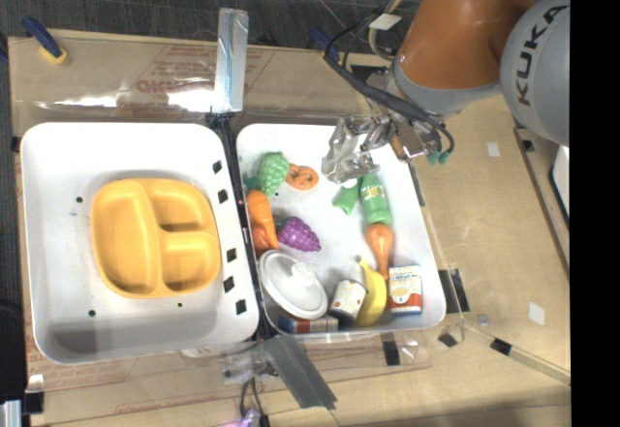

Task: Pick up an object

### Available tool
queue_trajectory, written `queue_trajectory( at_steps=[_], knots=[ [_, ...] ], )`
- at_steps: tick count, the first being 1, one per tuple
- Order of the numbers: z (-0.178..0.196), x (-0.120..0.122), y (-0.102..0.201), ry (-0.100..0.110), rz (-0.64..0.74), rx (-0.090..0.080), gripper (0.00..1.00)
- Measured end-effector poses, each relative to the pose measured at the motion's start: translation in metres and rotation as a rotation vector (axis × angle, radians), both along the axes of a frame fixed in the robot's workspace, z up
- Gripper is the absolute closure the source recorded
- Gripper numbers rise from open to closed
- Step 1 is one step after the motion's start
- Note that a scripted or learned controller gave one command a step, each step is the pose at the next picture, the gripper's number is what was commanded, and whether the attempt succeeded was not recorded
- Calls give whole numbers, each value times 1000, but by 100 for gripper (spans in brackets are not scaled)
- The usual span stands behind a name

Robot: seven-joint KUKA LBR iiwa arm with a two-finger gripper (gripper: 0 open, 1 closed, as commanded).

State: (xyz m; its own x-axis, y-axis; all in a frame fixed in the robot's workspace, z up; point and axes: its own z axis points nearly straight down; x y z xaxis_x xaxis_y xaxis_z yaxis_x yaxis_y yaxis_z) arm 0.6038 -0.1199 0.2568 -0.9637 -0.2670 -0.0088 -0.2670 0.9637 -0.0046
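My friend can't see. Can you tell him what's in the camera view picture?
A grey and orange robot arm's gripper hangs over the right white bin, which is full of toy food: purple grapes, a carrot, a banana. The left bin holds a yellow divided tray.

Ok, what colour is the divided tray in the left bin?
Yellow: the divided plastic tray, seen in the camera view.

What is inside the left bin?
The left bin holds one thing, a yellow divided tray, lying flat near its middle. Whatever lies beneath the tray is covered and cannot be seen.
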Motion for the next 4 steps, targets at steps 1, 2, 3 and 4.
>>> queue_trajectory(
  at_steps=[1,2,3,4],
  knots=[
    [37,54,-14,2,-375,2,100],
    [30,45,-29,8,-245,2,100],
    [36,54,-22,3,-313,2,100],
    [-108,34,-21,19,-124,5,100]
  ],
)
